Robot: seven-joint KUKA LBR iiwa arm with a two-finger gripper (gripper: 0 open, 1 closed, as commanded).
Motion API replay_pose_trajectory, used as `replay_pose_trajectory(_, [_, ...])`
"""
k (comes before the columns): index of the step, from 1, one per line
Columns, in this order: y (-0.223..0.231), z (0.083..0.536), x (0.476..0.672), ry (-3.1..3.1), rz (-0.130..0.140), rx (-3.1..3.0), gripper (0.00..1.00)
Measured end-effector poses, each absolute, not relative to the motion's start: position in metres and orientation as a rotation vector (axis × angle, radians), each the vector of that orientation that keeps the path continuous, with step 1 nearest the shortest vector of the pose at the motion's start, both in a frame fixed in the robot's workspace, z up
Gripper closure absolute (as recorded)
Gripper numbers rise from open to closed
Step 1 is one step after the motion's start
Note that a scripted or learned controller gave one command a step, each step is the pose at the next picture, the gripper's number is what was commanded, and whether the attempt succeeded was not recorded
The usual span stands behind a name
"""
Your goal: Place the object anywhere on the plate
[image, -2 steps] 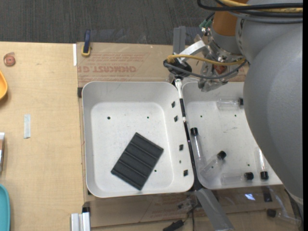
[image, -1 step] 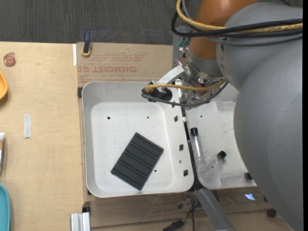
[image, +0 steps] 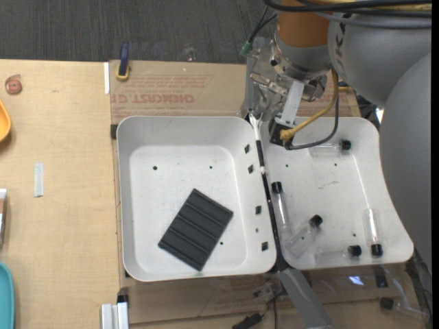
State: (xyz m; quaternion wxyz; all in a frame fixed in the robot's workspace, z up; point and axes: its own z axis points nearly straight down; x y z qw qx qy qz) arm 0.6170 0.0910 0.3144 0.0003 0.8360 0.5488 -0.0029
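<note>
A dark ribbed rectangular plate (image: 197,229) lies tilted on the floor of the left bin (image: 137,139), toward its front. The right bin (image: 384,184) holds several clear tubes with black caps: one along its left wall (image: 277,199), one near the front (image: 306,230), one at the right (image: 371,226) and one at the back (image: 332,147). My gripper (image: 273,112) hangs over the back left corner of the right bin, close to the divide between the bins. Nothing is seen held in it.
The grey arm (image: 384,40) fills the upper right, and a yellow cable (image: 312,123) loops below the wrist. Cardboard (image: 178,88) lies under the bins, with a blue clamp (image: 123,59) at its back left. The wooden bench (image: 55,184) extends left.
</note>
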Motion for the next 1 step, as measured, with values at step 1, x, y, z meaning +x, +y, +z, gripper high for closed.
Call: replay_pose_trajectory(1, [0.0988,0.341,0.5502,2.031,-0.008,2.397,1.0])
